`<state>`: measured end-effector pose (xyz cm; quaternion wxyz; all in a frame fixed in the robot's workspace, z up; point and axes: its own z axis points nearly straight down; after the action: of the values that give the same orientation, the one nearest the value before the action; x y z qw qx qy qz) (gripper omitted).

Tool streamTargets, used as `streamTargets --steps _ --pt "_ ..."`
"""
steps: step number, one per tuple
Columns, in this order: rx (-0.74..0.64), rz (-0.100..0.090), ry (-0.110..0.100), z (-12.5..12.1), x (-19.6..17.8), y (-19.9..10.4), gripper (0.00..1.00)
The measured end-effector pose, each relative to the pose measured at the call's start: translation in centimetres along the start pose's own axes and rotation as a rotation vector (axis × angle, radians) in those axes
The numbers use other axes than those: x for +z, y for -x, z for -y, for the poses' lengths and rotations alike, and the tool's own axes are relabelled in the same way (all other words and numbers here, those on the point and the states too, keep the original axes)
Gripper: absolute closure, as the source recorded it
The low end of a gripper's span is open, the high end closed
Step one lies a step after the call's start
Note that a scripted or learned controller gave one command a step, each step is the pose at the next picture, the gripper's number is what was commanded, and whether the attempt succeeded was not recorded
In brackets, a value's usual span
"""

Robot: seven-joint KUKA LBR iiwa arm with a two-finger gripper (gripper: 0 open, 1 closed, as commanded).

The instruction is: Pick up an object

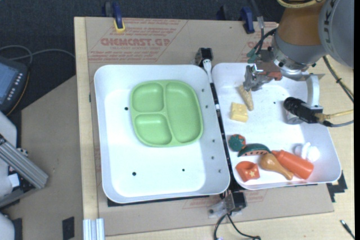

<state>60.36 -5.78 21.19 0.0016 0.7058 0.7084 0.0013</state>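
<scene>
**Arm poised over a tan piece in the right bin**

The step in hand looks like the approach or the start of a grasp. The end effector point(254, 77) sits low in the right bin point(332, 149), directly above the upper end of a slim tan food piece point(246, 98) that lies slantwise on the bin floor. Whether it touches that piece, how far open it is and whether it has hold of anything cannot be told, since the metal parts blur together there.

Taking the tan piece as landmark: a pale yellow wedge point(239, 112) lies just below it, nearly touching. Further below sit a red and green round toy point(236, 141), a dark green slice point(253, 149), an orange-red pepper point(247, 170), a brown drumstick point(271, 163), a carrot point(295, 163) and a white item point(309, 150). Far to its left, in the left bin point(112, 177), rests a green divided plate point(167, 112).

The next move probably calls for closing squarely on the tan piece, then lifting straight up off the worktop point(90, 42) without snagging the wedge.
</scene>
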Motion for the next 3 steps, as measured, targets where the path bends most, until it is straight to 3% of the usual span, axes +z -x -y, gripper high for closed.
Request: streamTargets --steps 1,2,3 --pt "-0.002 -0.001 0.003 -4.2 -1.6 -4.3 1.0" --pt "0.002 -0.001 -0.006 -4.0 -0.6 -5.7 1.0" --pt "0.002 0.0 -0.001 -4.2 -1.6 -6.4 1.0"
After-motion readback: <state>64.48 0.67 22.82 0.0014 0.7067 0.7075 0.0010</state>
